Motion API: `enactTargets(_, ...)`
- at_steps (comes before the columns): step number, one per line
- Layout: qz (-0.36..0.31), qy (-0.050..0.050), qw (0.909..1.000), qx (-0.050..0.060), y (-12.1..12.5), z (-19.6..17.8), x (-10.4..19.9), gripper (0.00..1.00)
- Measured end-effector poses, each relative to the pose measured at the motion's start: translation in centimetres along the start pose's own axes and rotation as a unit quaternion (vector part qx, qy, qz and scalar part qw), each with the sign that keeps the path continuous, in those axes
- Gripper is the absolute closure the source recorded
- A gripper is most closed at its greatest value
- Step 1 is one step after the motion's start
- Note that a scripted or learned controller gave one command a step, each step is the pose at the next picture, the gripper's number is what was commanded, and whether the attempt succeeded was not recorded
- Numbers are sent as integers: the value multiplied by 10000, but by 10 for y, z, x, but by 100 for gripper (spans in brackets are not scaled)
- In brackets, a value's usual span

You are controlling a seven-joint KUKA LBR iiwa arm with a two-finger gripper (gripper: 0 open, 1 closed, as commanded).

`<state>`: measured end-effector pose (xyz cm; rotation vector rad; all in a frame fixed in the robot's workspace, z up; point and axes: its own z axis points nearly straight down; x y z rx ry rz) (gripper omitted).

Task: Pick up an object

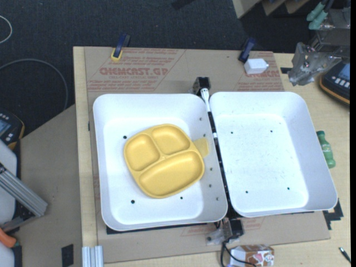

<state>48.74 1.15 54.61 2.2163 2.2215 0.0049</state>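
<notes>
The gripper [305, 71] hung past the bench's far-right corner, its opening indiscernible; reaching the yellow divided plate [163, 159] in the left bin [105, 149] came next.

the grey metal two-finger gripper [305, 71] is seen at the upper right of the camera view, held above the bench corner. it is pointed downward and leftward. the state of its fingers cannot be made out.

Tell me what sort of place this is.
Probably a robotics lab bench: two white bins clamped side by side on a board, a yellow tray in the left one, cables and gear around.
</notes>
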Motion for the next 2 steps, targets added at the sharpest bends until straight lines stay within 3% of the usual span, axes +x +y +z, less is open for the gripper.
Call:
enactTargets(1, 20, -3, 9999, 104, -10, 143, 4, 100)
enactTargets(2, -26, 13, 10000, -6, -8, 92, 84, 100)
